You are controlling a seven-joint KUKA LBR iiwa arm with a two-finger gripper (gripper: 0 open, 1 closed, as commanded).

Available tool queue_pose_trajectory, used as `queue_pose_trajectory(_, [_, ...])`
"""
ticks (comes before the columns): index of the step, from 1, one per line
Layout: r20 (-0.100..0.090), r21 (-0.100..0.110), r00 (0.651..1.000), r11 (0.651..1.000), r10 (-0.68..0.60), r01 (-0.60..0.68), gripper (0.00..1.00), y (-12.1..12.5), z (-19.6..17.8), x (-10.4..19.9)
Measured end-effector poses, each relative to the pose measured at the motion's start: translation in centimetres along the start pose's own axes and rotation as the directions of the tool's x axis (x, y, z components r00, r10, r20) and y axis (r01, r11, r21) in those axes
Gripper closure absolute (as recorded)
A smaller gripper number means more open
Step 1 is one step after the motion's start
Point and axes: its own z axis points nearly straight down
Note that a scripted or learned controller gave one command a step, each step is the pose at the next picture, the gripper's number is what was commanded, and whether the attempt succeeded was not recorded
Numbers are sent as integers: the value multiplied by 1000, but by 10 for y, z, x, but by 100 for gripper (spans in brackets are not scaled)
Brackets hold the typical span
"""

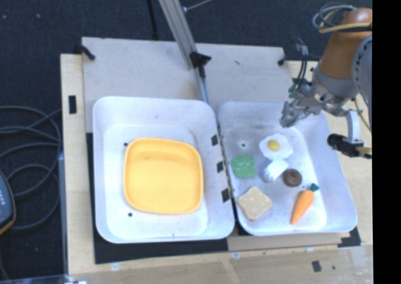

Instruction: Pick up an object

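Nearest us, at the front of the right bin (335,214), lie the bread slice (254,204) and the carrot (301,206), which we judge light, stiff toy food (likely smooth plastic, so a little slippery), the carrot best taken across its thick upper half. Behind them the fried egg (276,146), white cup (274,169), brown round piece (292,178) and green piece (244,165) sit close together, crowding any grasp there, while the yellow plate (163,175) lies well apart in the left bin (106,151). The hand (289,116) hovers over the right bin's far side beyond the egg, and we cannot tell whether it is spread or pressed together.
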Motion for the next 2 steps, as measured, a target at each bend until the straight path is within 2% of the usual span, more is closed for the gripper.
queue_pose_trajectory(2, [0,-1,1000,1000,0,0,100,16,-109,1])
